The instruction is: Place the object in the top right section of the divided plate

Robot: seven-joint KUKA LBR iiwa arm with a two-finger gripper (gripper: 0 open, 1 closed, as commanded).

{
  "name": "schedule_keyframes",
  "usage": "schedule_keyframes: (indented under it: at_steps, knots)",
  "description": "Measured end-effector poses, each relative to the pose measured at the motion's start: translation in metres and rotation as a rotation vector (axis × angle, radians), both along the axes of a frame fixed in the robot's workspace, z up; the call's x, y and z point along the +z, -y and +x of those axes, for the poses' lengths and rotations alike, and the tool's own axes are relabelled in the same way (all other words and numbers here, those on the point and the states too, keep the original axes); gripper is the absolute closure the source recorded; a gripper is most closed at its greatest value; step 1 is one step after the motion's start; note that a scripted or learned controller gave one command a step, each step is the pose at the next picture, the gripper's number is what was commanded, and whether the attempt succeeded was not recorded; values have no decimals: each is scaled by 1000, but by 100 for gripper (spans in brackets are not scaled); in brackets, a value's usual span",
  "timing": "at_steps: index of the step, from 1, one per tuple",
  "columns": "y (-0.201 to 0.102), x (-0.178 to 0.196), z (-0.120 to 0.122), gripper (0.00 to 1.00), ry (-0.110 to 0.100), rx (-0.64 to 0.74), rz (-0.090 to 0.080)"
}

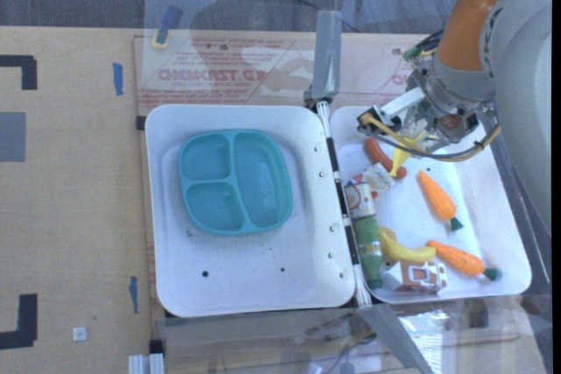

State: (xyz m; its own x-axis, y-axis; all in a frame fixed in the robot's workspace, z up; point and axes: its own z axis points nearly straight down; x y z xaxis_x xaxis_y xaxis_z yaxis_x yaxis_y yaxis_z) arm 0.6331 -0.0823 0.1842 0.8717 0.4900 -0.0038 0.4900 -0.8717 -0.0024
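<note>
Camera view: my tool (412, 131) hangs over the far left corner of the right bin (480, 206), just beside a red sausage toy (379, 153), which I take for the object. I cannot tell how open the tool is or whether it has anything. The toy looks light, stiff and smooth, likely slippery, so I'd pinch across its middle. A yellow piece (399, 160) touches it, and the bin wall is close. The divided plate (235, 181) lies in the left bin (245, 267) with open room around it.
</note>
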Motion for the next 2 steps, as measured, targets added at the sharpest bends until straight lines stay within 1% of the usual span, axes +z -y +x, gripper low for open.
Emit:
schedule_keyframes:
  at_steps: [1,2]
  knots:
    - [-64,28,19,100,5,387,1]
    - [-164,32,6,100,2,409,3]
